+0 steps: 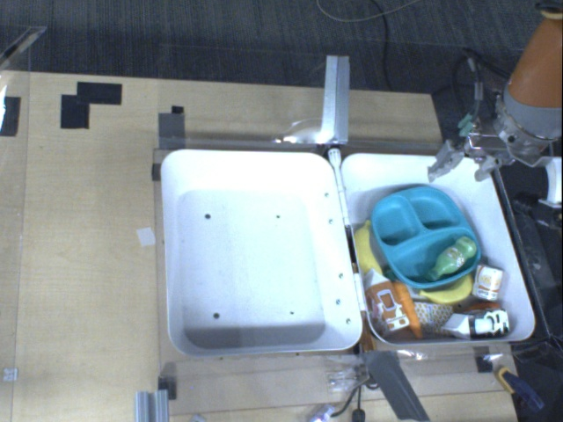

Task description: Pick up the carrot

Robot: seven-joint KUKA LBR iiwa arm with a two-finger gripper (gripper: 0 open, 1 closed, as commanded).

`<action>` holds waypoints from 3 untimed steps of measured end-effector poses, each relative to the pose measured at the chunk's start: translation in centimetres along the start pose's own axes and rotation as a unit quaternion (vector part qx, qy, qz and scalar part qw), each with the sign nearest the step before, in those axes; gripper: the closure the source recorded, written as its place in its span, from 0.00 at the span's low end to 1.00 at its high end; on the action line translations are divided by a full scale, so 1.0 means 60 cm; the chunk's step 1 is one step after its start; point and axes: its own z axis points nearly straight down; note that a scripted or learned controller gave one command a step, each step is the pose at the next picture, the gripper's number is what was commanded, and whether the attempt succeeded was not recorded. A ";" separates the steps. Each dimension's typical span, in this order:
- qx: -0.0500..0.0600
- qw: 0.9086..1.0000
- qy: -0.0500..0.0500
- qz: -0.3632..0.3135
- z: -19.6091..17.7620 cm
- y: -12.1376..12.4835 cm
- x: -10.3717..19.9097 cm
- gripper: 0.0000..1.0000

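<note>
The arm (538, 77) is cut off by the right edge. A yellow item (362, 246) lies mostly hidden under the blue divided plate (413, 222). The orange packet (391, 308) has print too small to read.

I count two white bins (251, 170), one blue plate (413, 227), one green bottle (456, 256), one small jar (487, 281) and my one gripper (464, 161).
</note>
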 end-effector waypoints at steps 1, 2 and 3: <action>-0.003 1.000 0.000 -0.003 -0.021 0.003 0.002 1.00; -0.003 1.000 -0.001 -0.027 -0.268 0.064 0.080 1.00; -0.001 0.992 0.000 -0.129 -0.156 0.066 0.107 1.00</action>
